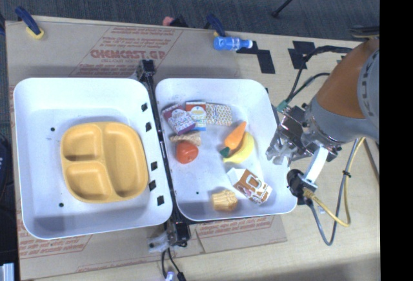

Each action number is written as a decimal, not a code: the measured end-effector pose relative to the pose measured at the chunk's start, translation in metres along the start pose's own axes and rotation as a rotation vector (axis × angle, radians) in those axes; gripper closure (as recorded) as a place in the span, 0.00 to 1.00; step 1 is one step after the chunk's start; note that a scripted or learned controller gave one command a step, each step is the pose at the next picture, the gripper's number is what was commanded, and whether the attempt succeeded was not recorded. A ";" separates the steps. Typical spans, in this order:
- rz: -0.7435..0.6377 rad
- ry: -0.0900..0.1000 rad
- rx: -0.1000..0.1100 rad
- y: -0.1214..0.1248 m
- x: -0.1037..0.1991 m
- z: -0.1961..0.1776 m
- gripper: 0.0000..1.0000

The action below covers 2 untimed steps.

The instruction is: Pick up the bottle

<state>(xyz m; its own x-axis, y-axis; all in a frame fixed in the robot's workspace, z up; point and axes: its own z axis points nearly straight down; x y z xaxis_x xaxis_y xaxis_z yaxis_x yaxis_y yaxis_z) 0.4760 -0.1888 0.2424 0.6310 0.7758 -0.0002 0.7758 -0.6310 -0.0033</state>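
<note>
Gripper (279, 152) is held low just outside the right bin's (271, 105) right wall, nothing gripped; how far open cannot be told. Bottle (231, 44) lies far away.

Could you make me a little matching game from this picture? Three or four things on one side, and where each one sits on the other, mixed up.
Things:
1. yellow tray
2. blue bottle
3. tomato
4. gripper

Places:
A. on the cardboard, beyond the far edge of the right bin
B. at the right rim of the right bin
C. in the left bin
D. inside the right bin, near its left wall

Pairs: 1-C, 2-A, 3-D, 4-B
</note>
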 end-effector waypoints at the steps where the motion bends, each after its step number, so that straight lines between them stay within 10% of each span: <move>1: 0.324 0.000 0.000 -0.010 0.012 -0.005 1.00; 2: 0.444 0.000 0.001 -0.033 0.040 -0.036 1.00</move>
<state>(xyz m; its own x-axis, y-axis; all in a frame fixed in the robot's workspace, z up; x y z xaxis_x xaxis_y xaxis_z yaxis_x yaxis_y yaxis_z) 0.4765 -0.1370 0.2783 0.9029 0.4299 -0.0016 0.4299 -0.9029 -0.0038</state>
